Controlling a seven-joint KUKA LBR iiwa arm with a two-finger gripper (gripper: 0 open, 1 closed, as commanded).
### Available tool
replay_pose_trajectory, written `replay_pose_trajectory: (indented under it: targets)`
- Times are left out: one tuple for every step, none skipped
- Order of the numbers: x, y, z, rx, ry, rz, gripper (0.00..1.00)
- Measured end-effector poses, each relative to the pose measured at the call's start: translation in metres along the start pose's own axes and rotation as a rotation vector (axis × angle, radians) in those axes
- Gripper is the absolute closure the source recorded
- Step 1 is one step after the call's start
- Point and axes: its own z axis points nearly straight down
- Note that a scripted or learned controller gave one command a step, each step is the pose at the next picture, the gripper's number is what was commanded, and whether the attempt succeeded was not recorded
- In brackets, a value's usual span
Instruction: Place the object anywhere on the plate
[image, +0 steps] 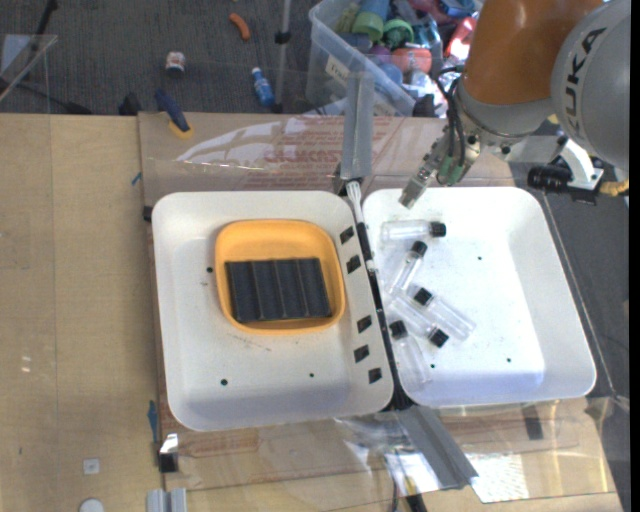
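Clear plastic vials (420, 285) with black caps lie scattered in the right bin (520, 300). The topmost vial (412, 230) lies with its long axis running three to nine o'clock, cap toward three. The hand (418, 188) hangs just above it, at about twelve o'clock from it; its state I cannot tell. An orange plate (280, 238) holding a black ribbed insert (278, 290) sits in the left bin (190, 330).

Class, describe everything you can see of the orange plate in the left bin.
The orange plate is a shallow, rounded-square dish that looks like plastic. It lies flat and upright in the left bin, nearer its far side. A dark, ribbed rectangular block rests on it, covering most of its floor.
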Motion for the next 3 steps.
replay_pose_trajectory:
  targets:
    - [0.001, -0.006, -0.056, 0.004, 0.007, -0.187, 1.0]
    - [-0.03, -0.093, -0.079, 0.005, 0.01, -0.469, 1.0]
    - [-0.082, -0.108, -0.019, 0.005, 0.011, -0.502, 1.0]
